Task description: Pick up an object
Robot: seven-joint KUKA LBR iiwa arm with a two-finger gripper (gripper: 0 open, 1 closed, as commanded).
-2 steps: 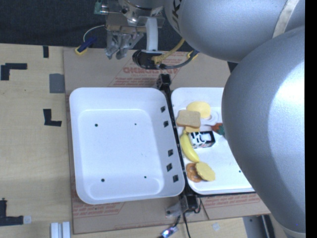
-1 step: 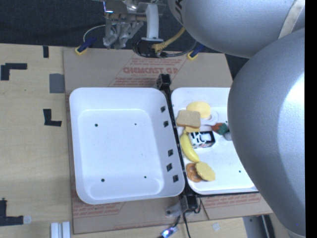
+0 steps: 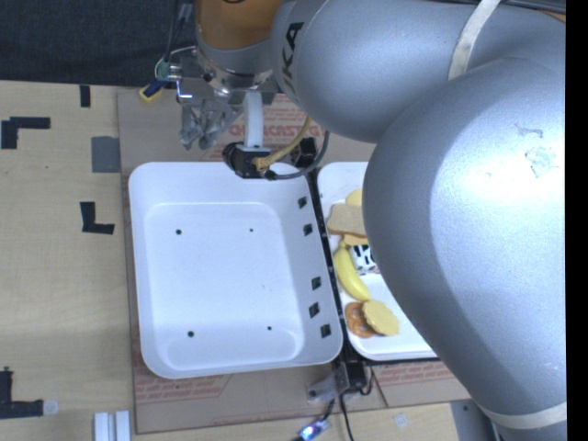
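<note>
My gripper [image 3: 204, 129] hangs beyond the far rim of the left white bin [image 3: 147, 246], over the brown cardboard, below the orange wrist band. In the right bin [image 3: 404, 345], mostly hidden under the big grey arm, lie a yellow banana [image 3: 350, 275], a tan bread-like slice [image 3: 347, 219], a golden round piece [image 3: 380, 318] and a brown ridged disc [image 3: 356, 318]. A small white item with black marks [image 3: 367, 258] sits beside the banana. I see nothing held at the gripper.
A black fitting with a yellow cable [image 3: 250, 160] sits at the left bin's far rim, just right of the gripper. Black clips [image 3: 315, 283] run along the wall between the bins. The arm covers most of the right bin.
</note>
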